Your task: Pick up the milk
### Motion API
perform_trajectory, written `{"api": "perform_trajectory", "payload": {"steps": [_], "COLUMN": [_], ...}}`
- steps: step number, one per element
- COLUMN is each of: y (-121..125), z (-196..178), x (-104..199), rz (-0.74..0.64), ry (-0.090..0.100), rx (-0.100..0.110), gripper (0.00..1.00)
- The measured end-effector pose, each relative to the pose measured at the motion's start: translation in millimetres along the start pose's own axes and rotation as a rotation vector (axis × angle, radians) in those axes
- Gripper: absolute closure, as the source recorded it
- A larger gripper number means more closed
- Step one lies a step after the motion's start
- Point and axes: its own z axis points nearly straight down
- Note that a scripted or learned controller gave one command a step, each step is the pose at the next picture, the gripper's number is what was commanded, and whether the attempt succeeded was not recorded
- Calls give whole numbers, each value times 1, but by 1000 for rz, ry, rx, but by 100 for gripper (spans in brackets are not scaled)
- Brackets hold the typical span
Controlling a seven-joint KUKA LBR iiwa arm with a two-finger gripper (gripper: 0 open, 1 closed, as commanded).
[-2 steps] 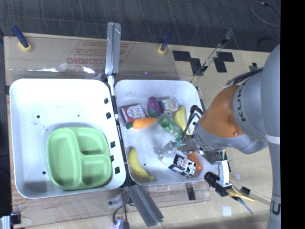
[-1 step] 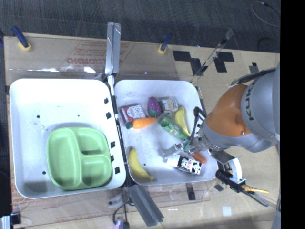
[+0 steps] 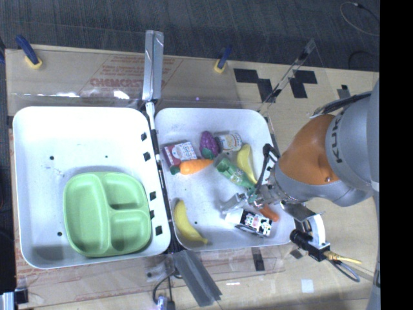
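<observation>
Two white bins (image 3: 213,116) on tan bench (image 3: 77,70), dark floor (image 3: 193,5); pincer (image 3: 248,202) state unclear.

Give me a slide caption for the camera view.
Claw low in the right bin near a small carton; green tray left.

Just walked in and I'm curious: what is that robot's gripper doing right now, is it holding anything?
Gripper: low in the right bin, beside the green bottle and the small carton; whether it is open, closed or holding anything cannot be told.

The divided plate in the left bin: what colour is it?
Light green, plain with no pattern; the plate shows clearly in the camera view.
</observation>
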Motion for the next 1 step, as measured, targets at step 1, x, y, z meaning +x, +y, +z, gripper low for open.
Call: {"api": "perform_trajectory", "payload": {"steps": [1], "y": [0], "z": [0], "x": [0], "rz": [0], "ry": [0], "rx": [0], "gripper": [0]}}
